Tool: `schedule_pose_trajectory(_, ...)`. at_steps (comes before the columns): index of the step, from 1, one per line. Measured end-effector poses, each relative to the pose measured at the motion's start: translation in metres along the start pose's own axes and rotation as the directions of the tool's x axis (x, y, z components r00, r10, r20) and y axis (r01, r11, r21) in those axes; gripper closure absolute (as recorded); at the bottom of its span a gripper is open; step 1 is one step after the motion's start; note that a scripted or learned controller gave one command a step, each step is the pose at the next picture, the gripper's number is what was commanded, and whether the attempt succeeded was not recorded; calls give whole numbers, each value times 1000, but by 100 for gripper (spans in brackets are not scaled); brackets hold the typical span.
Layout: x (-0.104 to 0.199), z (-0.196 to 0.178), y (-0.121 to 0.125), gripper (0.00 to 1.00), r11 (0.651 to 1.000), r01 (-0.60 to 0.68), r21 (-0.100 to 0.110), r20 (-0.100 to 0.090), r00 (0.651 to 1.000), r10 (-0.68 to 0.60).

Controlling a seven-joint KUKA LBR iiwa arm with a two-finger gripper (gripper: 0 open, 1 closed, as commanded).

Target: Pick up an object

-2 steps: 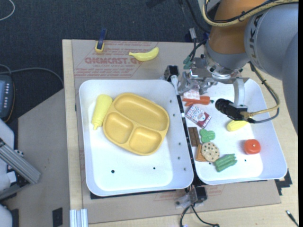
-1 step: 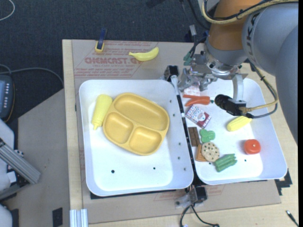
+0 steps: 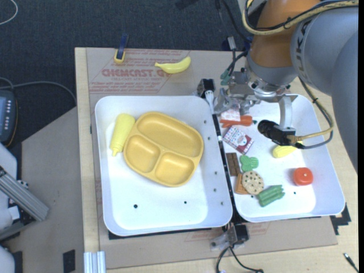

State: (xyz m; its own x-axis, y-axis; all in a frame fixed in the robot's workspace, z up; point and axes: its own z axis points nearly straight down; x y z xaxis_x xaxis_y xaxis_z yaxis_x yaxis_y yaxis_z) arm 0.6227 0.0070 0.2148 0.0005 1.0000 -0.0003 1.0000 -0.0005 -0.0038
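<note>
Where the right bin (image 3: 321,201) has its upper left corner, an orange toy carrot (image 3: 236,120) lies flat on the white floor, close to the wall shared with the left bin (image 3: 165,209). Directly above it in the frame hangs the tool (image 3: 228,102). From this angle it is so crowded with metal parts that one cannot tell whether it is open or closed.

Just below the carrot sits a red and white packet (image 3: 238,139). Below that, a brown bar (image 3: 232,164) lies along the wall, with a green piece (image 3: 248,163) beside it. A speckled cookie (image 3: 251,181) and a green pod (image 3: 271,194) lie towards the lower edge. A yellow lemon (image 3: 282,151) and a red tomato (image 3: 302,176) lie further right in the same bin.

The left bin holds a yellow divided plate (image 3: 165,147), with a yellow bottle (image 3: 120,132) touching its left side. On the worktop (image 3: 142,78) above the bins rests a banana (image 3: 174,66). The grey arm (image 3: 341,38) reaches in from the upper right of the frame.
</note>
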Motion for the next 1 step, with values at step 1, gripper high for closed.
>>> schedule_pose_trajectory(1,3,-3,-8,100,1000,0,-1,0,1000,0)
